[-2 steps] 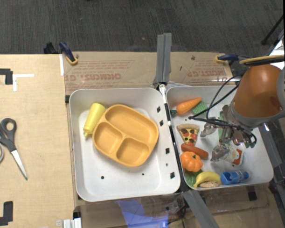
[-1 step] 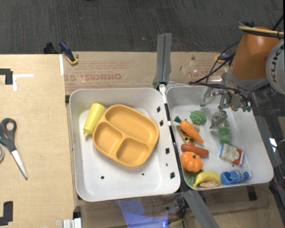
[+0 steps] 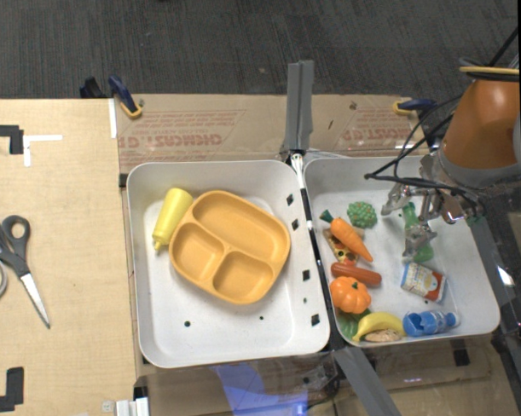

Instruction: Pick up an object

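- Hovering over the right bin (image 3: 480,263), the gripper (image 3: 417,233) hangs just above a small packet (image 3: 422,282); its fingers look spread, with nothing between them.
- Judgement: descend straight and centre on the packet before closing, staying off the bin wall.
- The packet is white with red and green print, and lies flat beside the blue bottle (image 3: 430,322).

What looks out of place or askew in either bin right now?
Nothing looks spilled or damaged. The divided tray sits askew in the left bin, with a yellow bottle leaning against its edge.
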Controlling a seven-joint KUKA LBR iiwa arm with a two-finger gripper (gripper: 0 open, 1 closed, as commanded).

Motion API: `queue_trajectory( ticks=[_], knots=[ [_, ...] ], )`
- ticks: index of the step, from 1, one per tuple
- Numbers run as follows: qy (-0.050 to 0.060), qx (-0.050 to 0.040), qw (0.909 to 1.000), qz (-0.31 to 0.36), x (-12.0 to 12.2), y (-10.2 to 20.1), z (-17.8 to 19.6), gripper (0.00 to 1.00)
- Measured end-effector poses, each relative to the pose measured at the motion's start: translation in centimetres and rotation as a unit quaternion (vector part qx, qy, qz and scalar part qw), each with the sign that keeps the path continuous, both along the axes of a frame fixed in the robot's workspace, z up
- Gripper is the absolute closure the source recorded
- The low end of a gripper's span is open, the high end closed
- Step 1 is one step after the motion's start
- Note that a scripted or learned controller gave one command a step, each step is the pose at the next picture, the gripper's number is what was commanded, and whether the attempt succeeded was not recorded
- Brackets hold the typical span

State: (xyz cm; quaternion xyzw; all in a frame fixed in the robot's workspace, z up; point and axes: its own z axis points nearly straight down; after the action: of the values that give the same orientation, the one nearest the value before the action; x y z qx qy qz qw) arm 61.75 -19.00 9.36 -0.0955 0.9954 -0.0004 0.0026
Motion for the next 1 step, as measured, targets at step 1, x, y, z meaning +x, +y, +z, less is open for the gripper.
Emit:
queue_trajectory(
  ticks=[1],
  knots=[
    [-0.001,0.0022,0.9959,0.091,3.13,-2.71,0.09,0.0]
  ],
)
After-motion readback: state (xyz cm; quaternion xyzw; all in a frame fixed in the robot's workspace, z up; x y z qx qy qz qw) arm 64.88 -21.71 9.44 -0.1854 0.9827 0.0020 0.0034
